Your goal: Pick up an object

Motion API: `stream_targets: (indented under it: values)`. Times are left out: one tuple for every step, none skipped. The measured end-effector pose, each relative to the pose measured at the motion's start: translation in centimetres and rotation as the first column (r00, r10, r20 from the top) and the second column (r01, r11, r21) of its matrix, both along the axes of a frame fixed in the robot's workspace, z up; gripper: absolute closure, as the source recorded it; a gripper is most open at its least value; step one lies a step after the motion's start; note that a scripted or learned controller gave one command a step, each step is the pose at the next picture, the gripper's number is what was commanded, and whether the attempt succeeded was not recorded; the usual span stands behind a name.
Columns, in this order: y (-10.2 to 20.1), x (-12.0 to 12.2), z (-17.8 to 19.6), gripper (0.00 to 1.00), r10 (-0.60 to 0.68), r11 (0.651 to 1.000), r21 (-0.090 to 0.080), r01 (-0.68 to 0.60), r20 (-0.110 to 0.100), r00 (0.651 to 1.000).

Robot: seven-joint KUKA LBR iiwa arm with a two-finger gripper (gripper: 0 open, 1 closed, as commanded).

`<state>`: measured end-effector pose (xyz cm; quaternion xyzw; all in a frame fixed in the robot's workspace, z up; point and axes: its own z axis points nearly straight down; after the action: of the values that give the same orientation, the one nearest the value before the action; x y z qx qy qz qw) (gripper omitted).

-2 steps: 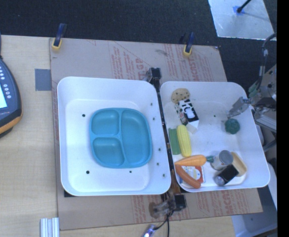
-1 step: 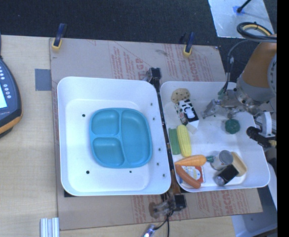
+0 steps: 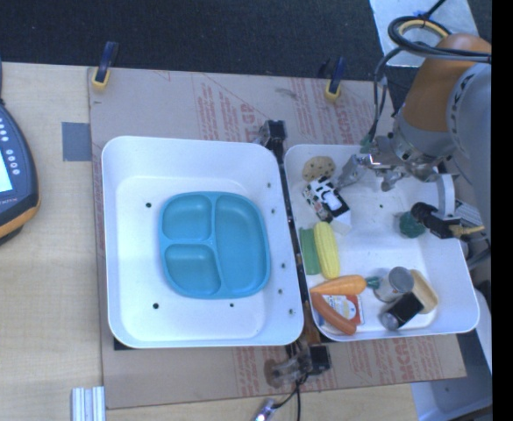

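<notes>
Camera view has your pincer (image 3: 372, 170) over the right bin (image 3: 453, 321), can't tell its state. Corn cob (image 3: 326, 248) lies below-left of it, beside the carrot (image 3: 338, 285). Probably light, stiff, bumpy plastic; grab it across the middle.

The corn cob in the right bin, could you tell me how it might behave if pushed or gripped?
The corn cob looks rounded and elongated, so it would probably roll sideways if nudged. Its glossy surface suggests plastic: likely light, stiff and somewhat slippery.

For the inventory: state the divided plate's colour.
Light blue plastic divided plate, in the camera view.
</notes>
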<state>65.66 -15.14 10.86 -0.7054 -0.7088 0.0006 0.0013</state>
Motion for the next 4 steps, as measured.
stream_targets:
  values:
    - [2.4,-2.6,-0.7,0.0,-0.002,1.0,-0.001,0.002,0.0,1.0]
    - [11.3,-0.5,8.4,0.0,0.0,1.0,0.001,0.0,0.001,1.0]
    - [13.4,-7.0,8.3,0.0,-0.001,1.0,-0.002,0.001,-0.003,1.0]
    - [5.3,-3.1,4.2,0.0,-0.003,1.0,-0.002,0.003,-0.001,1.0]
